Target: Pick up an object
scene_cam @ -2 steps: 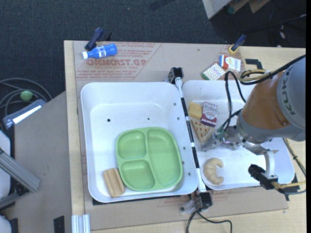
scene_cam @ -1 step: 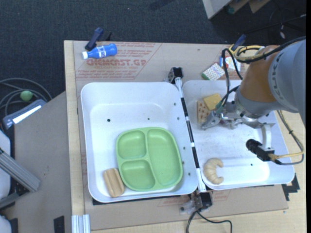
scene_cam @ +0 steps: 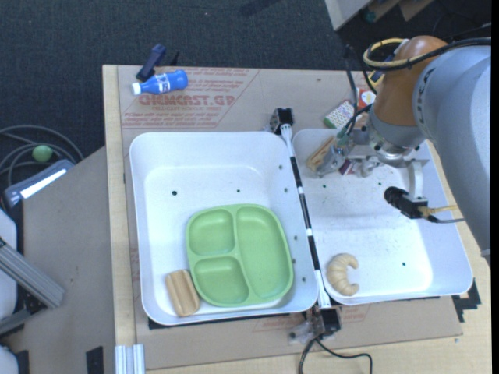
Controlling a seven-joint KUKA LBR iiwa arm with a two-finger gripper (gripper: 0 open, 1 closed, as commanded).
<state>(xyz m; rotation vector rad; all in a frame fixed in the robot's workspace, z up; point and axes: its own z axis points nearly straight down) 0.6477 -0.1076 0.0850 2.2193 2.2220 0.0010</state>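
Near the front edge of the right-hand shallow white bin [scene_cam: 437,283] we find a pale tan croissant-shaped pastry [scene_cam: 343,274], lying flat close to the divider between the bins and touching nothing else. Well apart from it, at the far end of that same bin, the grey arm with its orange band [scene_cam: 401,84] bends in from the right and points steeply down, its two-finger gripper [scene_cam: 348,160] low over the far-left corner. We cannot tell how the gripper is set, because the wrist and its tangle of cables crowd that spot. Just beside the gripper a light brown stick-like piece [scene_cam: 319,157] leans at the bin's corner, and a small patterned green-and-white packet [scene_cam: 339,115] sits at the far rim behind it; whether either touches the gripper we cannot say. A black fitting with a yellowish cable [scene_cam: 407,201] hangs over the bin floor between the wrist and the pastry. Across the divider, the left-hand shallow white bin [scene_cam: 156,162] holds a light green plastic plate with three compartments [scene_cam: 236,253] near its front, and a tan ridged wafer-like block [scene_cam: 182,291] lies just beside the plate's left front corner. Beyond the bins, on the brown cardboard sheet [scene_cam: 234,92], a white bottle with a blue label [scene_cam: 161,82] lies on its side.
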